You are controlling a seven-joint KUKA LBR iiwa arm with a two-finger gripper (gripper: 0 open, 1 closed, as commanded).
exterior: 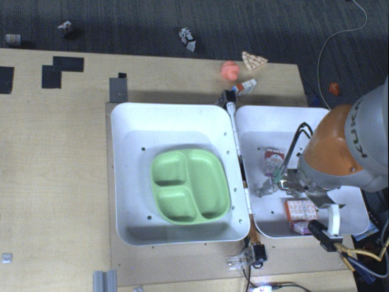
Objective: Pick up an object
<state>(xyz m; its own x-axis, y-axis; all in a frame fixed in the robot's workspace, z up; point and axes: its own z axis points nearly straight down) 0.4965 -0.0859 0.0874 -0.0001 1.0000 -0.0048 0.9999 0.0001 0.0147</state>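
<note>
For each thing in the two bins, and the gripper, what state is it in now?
green divided plate: lying flat in left bin, nothing on it
red-and-white packet: lying in right bin
pink box: lying in right bin, beside the arm
gripper: low in right bin, holding nothing visible

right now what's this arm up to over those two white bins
The KUKA arm reaches in from the right and its gripper is down inside the right bin, close to a small red and white packet and a pinkish box. Nothing is visibly held. The left bin holds a green divided tray.
</note>
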